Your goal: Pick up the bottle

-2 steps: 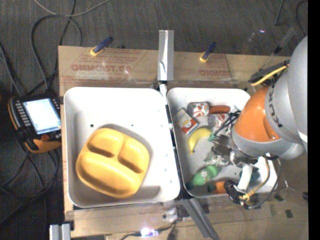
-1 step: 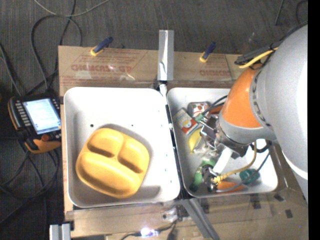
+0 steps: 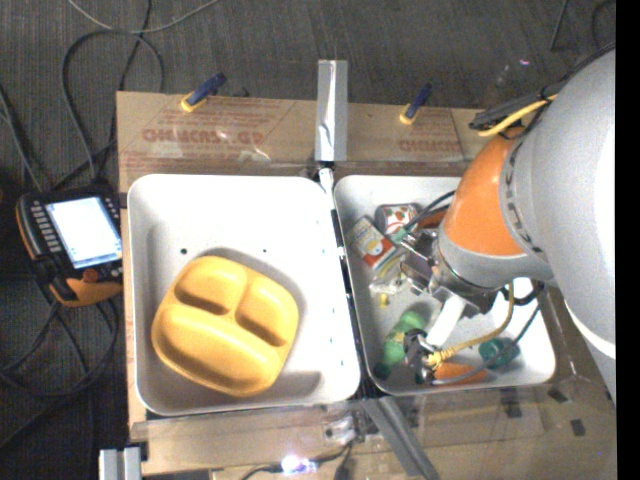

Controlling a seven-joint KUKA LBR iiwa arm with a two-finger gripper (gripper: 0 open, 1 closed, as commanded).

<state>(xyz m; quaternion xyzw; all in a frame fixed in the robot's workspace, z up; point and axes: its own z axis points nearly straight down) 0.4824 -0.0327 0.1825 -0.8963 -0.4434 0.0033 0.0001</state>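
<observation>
Camera view, looking down on the desk (image 3: 200,133). Biggest thing in the shot is my own arm (image 3: 560,188), coming in from the right and covering a good chunk of the right bin (image 3: 360,193). The left bin (image 3: 145,218) has just one thing in it, a big yellow divided tray (image 3: 227,323), so nothing for me there.

All the small stuff is in the right bin. My claw (image 3: 410,268) hangs low over the middle of it, right in the clutter. Honestly I can't tell whether it's wide or narrow, too much hardware in the way, and I don't see anything gripped in it.

My best guess for the bottle (image 3: 403,330) is the green thing lying near the front wall of the right bin, just in front of the claw and a bit toward the divider. It's small, so it's a guess. Behind the claw there are some red-and-white packets (image 3: 385,230), then a teal thing (image 3: 497,350) and an orange thing (image 3: 462,373) off by the front right corner.

So I'd call this the approach step, no grab yet. The next move needs the claw shifted toward the front wall, lined up across the bottle, then lowered without shoving it into the wall.
</observation>
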